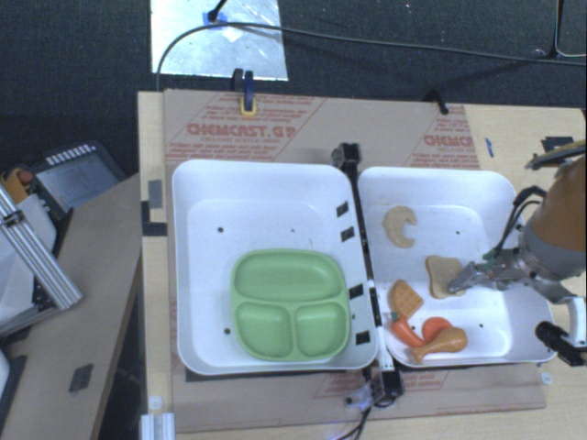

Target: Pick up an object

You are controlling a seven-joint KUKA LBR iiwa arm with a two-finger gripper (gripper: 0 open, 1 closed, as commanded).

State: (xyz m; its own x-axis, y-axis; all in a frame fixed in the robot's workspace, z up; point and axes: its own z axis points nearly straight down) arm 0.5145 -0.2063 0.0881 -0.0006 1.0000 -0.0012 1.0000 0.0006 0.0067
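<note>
Tan toast slice (443,274) lies in right bin (500,191), gripper (463,279) tip at its right edge; finger state: cannot tell. Risk: glancing contact skids the flat slice toward waffle piece (404,298), since fingers meet only the edge.

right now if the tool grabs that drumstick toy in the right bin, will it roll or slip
The drumstick toy looks like smooth moulded plastic, so probably stiff and light, and maybe slippery. Its rounded body tapers to a thin end, so it may pivot or roll if pinched off-centre. It lies against the carrot toy, which a push would likely nudge.
</note>
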